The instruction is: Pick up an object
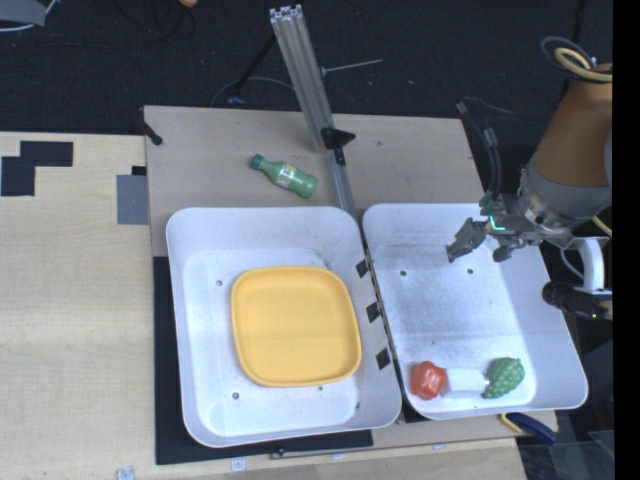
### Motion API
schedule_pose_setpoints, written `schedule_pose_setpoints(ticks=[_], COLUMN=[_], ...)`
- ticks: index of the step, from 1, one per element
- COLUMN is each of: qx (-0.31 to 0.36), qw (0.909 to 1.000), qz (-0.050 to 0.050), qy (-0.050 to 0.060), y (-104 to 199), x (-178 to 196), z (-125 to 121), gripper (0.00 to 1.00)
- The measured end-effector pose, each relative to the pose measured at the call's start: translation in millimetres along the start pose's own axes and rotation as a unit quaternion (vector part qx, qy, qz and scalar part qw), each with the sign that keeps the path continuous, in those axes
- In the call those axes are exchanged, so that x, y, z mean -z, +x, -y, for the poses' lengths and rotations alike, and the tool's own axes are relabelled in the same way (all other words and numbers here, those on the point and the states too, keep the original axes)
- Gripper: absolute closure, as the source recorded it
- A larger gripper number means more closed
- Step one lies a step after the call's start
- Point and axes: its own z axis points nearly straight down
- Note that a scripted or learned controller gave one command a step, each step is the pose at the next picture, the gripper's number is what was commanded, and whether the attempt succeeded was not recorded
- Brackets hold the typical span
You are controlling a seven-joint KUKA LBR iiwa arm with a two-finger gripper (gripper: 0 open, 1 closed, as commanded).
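- The gripper (pixel 484 245) hangs above the far part of the right bin (pixel 560 363), toward its right side, with its two fingers spread wide apart and nothing between them.
- One finger (pixel 462 242) points to the left, the other (pixel 505 249) sits nearer the wrist; a small green light glows at the base between them.
- The arm (pixel 575 153) enters from the right, its orange band above the grey wrist.
- The right bin carries three objects in its near right corner, well apart from the gripper: a red round object (pixel 428 379), a white piece (pixel 462 379) just to its right, and a green knobbly object (pixel 504 377) at the right end. The three lie in a row, close together; whether they touch cannot be told.
- The left bin (pixel 195 298) holds a yellow square plate (pixel 295 325) with rounded corners, lying flat near its centre.
- On the bench (pixel 200 158) beyond the left bin lies a green bottle (pixel 285 176) on its side.
- A metal rail (pixel 310 78) slants from the far side down toward the gap between the bins.
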Motion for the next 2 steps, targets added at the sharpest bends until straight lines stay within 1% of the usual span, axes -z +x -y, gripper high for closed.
schedule_pose_setpoints(ticks=[1,2], qx=[0.000,0.000], qw=[1.0000,1.0000], qz=[0.000,0.000], qy=[0.000,0.002], y=[0.0,0.8], x=[-0.1,-45.9], z=[0.0,8.2], gripper=[0.00,0.00])
